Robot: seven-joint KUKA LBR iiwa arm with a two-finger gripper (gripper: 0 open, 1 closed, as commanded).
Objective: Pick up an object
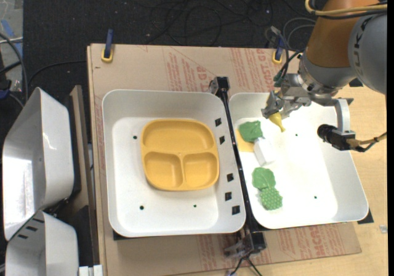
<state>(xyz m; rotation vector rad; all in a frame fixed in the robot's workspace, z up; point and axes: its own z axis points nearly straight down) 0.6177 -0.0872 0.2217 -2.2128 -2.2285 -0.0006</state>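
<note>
Nearest the camera, a bumpy green piece point(271, 198) lies beside a green leaf point(263, 177) in the right bin point(320, 170). A yellow divided tray point(180, 153) occupies the left bin point(123, 164). The gripper point(276, 114) pinches a small yellow object point(277, 122), judged just lifted; it hangs above the bin floor near another green leaf point(250, 130), long axis slanting down-right. A white block point(263, 151) lies below.

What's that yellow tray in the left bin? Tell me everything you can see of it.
The yellow tray is a matte, plastic-looking plate with rounded corners and a raised rim. Low ridges split it into three compartments: one wide along the far side, two smaller on the near side. It lies flat, right way up, slightly turned, near the middle of the left bin, resting on the bin's floor. Nothing else touches it.
</note>
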